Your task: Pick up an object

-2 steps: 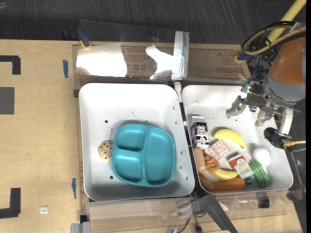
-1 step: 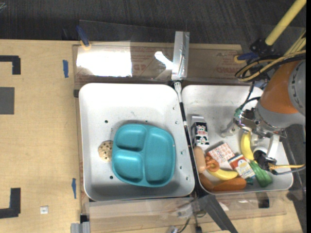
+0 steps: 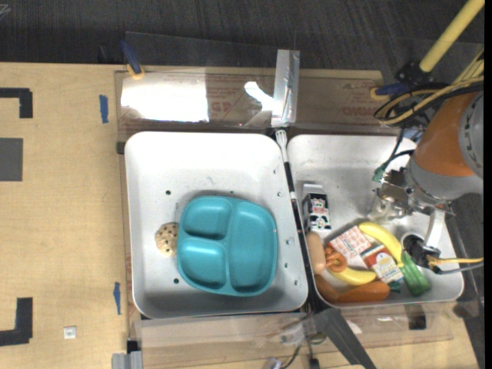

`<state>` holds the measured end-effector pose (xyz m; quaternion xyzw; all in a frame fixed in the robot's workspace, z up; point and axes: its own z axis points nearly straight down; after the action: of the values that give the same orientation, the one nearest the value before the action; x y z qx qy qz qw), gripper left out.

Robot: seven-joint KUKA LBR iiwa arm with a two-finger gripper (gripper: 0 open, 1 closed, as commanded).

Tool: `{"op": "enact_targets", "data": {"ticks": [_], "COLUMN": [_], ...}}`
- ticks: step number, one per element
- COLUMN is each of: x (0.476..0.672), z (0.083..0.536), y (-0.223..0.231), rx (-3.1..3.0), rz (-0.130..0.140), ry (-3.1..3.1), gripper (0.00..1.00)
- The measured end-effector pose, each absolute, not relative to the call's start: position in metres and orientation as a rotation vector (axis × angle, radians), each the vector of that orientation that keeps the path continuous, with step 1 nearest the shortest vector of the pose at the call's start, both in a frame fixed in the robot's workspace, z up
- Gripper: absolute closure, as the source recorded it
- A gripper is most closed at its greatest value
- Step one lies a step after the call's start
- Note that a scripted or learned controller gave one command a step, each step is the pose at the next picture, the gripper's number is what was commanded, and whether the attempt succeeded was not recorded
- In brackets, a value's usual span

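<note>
The tabletop [image 3: 54, 206], pale wood, is seen to carry two shallow white bins side by side. The left bin [image 3: 146, 160] is taken up largely by a teal divided tray [image 3: 227, 243], lying toward its 5 o'clock part. A speckled cookie [image 3: 165, 237] is seen at the tray's 9 o'clock edge, touching it or just beside it. The right bin [image 3: 338, 160] holds a heap of objects in its 6 o'clock part. The grey arm with its orange band [image 3: 450, 148] is seen over the bin's 3 o'clock side. Within the heap, a yellow banana [image 3: 384, 240] curves across a red-and-white packet [image 3: 354, 244]; an orange sausage-like piece [image 3: 354, 292] lies along the 6 o'clock wall, and a green item [image 3: 413, 277] sits at the heap's 3 o'clock end. A small black-and-white box [image 3: 317, 211] lies at the heap's 11 o'clock, near the dividing wall. The tool [image 3: 396, 204] is seen just at the banana's 12 o'clock; whether it is spread or closed cannot be told.
</note>
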<state>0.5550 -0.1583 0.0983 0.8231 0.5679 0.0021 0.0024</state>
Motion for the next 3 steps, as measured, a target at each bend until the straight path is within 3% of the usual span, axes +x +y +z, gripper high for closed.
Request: {"op": "enact_targets", "data": {"ticks": [1,2,3], "x": [0.555,0.52,0.555], "z": [0.098,0.087,0.154], "y": [-0.158,-0.161,-0.142], "rx": [2.583,2.609,2.666], "rz": [0.005,0.006,0.006], "ry": [1.781,1.743,1.658], "gripper": [0.0,0.0,0.0]}}
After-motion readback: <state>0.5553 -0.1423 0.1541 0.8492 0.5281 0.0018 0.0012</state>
